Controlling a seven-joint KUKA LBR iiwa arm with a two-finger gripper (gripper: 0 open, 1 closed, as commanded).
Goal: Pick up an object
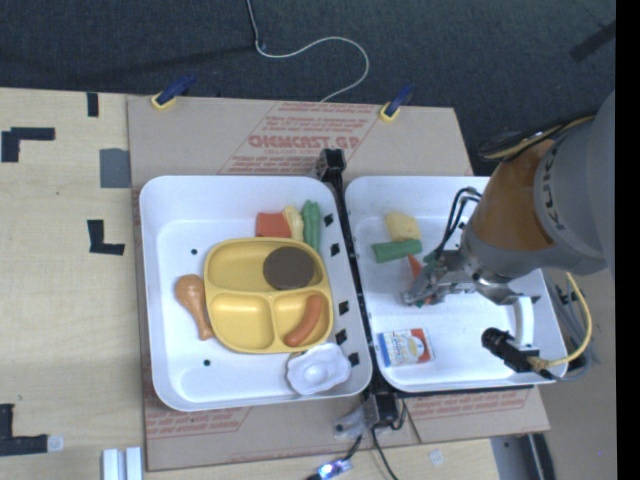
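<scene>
Small carton (pixel 404 348), label unreadable, lies below the gripper (pixel 420 290), whose grip I cannot tell; cardboard (pixel 290 140) reads "CHEMCAST".

Mounted above, fixed, looking down at a slant on the pale wooden worktop (pixel 60 268). Set far enough back to take in both shallow white plastic bins, the left one (pixel 160 268) and the right one (pixel 450 193), side by side on a brown cardboard sheet (pixel 290 138). Faces the grey arm with the orange band (pixel 520 208), entering from the right edge. Dark carpeted floor (pixel 120 18) along the top.
</scene>
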